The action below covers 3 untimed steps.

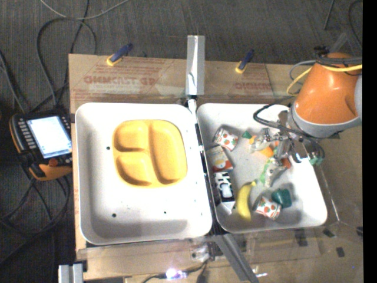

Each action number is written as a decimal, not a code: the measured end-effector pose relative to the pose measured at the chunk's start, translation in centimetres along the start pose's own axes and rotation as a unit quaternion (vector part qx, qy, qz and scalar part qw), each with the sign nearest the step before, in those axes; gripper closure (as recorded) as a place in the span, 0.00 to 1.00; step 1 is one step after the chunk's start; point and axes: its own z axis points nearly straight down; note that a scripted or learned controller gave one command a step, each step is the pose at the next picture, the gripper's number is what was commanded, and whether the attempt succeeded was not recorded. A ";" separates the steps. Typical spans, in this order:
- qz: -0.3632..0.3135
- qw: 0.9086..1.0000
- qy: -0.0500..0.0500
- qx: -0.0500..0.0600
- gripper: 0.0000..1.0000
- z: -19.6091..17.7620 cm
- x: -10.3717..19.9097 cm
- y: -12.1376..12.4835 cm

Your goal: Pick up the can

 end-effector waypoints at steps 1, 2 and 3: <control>-0.017 1.000 -0.001 0.001 0.00 6.1 -7.4 0.7; -0.037 0.999 0.000 0.004 0.00 7.4 -11.6 2.4; -0.035 0.999 -0.011 0.004 1.00 6.3 -12.1 2.6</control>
